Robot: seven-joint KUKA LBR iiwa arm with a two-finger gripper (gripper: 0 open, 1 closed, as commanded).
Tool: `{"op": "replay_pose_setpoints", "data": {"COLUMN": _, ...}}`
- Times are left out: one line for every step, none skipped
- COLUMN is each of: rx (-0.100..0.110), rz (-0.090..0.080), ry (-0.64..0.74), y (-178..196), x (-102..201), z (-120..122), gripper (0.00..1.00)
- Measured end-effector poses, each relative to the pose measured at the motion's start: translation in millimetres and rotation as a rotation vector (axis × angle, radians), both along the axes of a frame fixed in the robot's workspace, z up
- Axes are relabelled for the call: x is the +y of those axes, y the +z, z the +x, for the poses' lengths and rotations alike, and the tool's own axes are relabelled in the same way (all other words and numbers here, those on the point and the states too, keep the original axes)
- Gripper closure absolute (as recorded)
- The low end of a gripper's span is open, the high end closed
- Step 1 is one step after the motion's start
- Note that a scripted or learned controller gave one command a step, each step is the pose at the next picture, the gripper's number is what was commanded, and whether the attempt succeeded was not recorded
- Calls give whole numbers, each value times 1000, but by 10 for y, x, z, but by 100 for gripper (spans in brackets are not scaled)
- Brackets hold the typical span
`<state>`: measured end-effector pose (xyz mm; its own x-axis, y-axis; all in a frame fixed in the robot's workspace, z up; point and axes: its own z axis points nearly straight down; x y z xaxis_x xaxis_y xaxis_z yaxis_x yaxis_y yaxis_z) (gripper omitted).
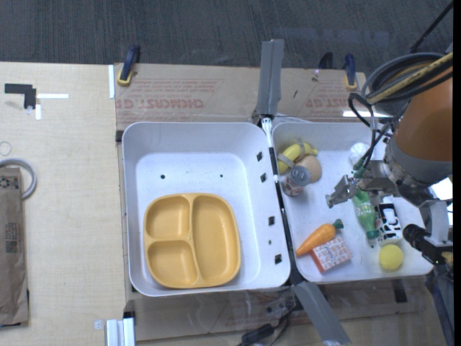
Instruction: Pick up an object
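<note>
The table holds two white bins side by side; the left bin has a yellow plate with three parts in it; the right bin in the right half of the frame holds the small things to pick from. Near the top of that bin sit a yellow toy and a brown round thing; lower down lie an orange carrot and a small red box just beside it; a yellow ball rests at the lower right, and a green bottle lies in the middle.

The gripper hangs low at the right middle of the frame, just above the green bottle; I cannot tell if its parts are wide or close, and nothing looks held.

What could go wrong; the bottle looks round and smooth, so it may roll or slip away; the things lie close together, so the arm may bump the ball or the bin wall and grab nothing.
</note>
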<state>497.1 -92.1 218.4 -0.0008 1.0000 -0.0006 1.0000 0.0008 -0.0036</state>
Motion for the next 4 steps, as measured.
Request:
{"op": "replay_pose_setpoints", "data": {"rx": -2, "rz": -1, "ry": 44, "y": -9, "x": -670, "z": 291, "gripper": 0}}
{"op": "replay_pose_setpoints", "data": {"rx": -3, "rz": 1, "ry": 272, "y": -637, "x": -804, "z": 584, "gripper": 0}}
{"op": "replay_pose_setpoints", "data": {"rx": -4, "rz": 0, "ry": 164, "y": -492, "x": -421, "z": 599, "gripper": 0}}
{"op": "replay_pose_setpoints", "data": {"rx": -1, "rz": 0, "ry": 91, "y": -620, "x": -1024, "z": 414, "gripper": 0}}
